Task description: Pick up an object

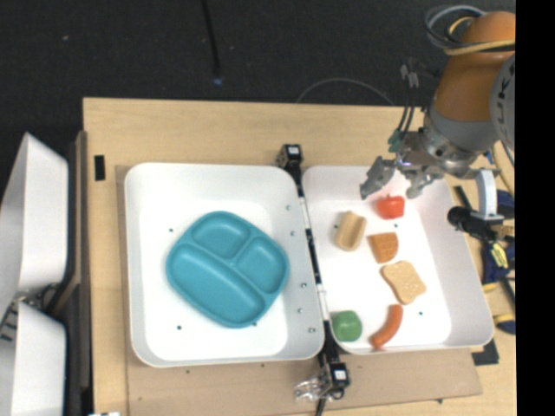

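Over the right bin's (451, 319) far end, claw (398, 180) poised with fingers spread wide apart, gripping nothing. Left finger (376, 178) and right finger (418, 183) splayed to either side above a red piece (390, 205), which lay just below the tips; contact not possible to judge. Lay in the same bin: tan roll (350, 230) left of the red piece, orange chunk (383, 246) nearer the front, toast (404, 282) below that, green ball (347, 325) at the front left corner, sausage (388, 327) tilted beside it. Held in the left bin (147, 319): a teal divided tray (227, 269), turned at a slant, its compartments bare. Stood side by side on the wooden bench (104, 128), both bins.
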Robot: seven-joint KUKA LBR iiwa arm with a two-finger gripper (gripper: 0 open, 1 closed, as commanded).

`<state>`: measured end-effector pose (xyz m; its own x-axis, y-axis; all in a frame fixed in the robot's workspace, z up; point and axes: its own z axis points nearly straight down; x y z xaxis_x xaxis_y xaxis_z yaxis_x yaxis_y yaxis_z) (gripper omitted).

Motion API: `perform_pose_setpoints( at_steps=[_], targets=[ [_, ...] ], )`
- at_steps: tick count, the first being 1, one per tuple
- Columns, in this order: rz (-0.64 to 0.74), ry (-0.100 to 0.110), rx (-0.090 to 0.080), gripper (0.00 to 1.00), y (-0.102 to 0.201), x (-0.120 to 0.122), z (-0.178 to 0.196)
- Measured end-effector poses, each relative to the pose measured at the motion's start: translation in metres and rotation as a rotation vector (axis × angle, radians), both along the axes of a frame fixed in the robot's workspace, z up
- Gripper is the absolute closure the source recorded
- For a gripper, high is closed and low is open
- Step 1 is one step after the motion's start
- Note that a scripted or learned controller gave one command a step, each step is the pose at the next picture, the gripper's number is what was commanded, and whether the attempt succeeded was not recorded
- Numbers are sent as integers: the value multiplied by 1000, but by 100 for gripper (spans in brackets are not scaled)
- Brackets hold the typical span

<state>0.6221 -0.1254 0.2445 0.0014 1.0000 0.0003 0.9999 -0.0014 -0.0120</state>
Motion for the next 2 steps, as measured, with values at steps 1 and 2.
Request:
perform_pose_setpoints(
  at_steps=[1, 2],
  targets=[
    [2, -14, 0, 0, 0, 2, 8],
    [0, -10, -2, 0, -6, 6, -36]
  ],
)
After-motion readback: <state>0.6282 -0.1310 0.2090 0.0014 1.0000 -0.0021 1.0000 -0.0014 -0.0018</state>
